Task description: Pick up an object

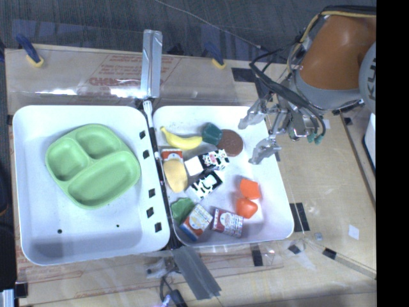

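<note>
Several candidate objects lie in the right bin [284, 200]: a banana [179, 139], a brown disc [231, 143], two orange blocks [248, 197], a black-and-white spotted item [211, 173] and small cartons [227, 222] near the front wall. None is lifted; all rest on the bin floor. I read the brown disc as the nearest target (it sits closest to the tool, with bare floor on its right side). The gripper [261, 135] hangs over the bin's upper right corner, near the disc but apart from it. Its fingers [264, 151] stand spread, with nothing between them. I judge the step in hand to be the approach, before descent. The next move calls for a short shift toward the chosen object, alignment of the spread fingers across it, then a straight descent before closing. The left bin [25, 190] holds a green divided plate [92, 165], well clear of this work.
</note>
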Robot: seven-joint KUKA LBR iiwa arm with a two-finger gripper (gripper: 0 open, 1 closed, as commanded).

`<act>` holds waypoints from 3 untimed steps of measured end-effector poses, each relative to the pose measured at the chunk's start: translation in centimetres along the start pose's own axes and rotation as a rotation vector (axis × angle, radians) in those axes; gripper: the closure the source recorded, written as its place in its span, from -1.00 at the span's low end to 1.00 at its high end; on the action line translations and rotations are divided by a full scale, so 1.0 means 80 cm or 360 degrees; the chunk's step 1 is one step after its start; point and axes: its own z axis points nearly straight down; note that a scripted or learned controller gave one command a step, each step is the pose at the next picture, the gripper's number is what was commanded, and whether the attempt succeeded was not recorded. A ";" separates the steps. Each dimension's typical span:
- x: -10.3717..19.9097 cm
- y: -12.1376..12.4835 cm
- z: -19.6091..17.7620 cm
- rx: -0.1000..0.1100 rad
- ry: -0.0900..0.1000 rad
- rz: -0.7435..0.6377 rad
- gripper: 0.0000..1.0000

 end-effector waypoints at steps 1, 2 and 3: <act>-0.060 0.020 0.164 -0.0009 0.0022 -0.0027 -1.00; -0.105 0.064 0.199 0.0010 -0.0035 0.0160 -1.00; -0.052 -0.028 0.135 0.0007 -0.0013 0.0055 -1.00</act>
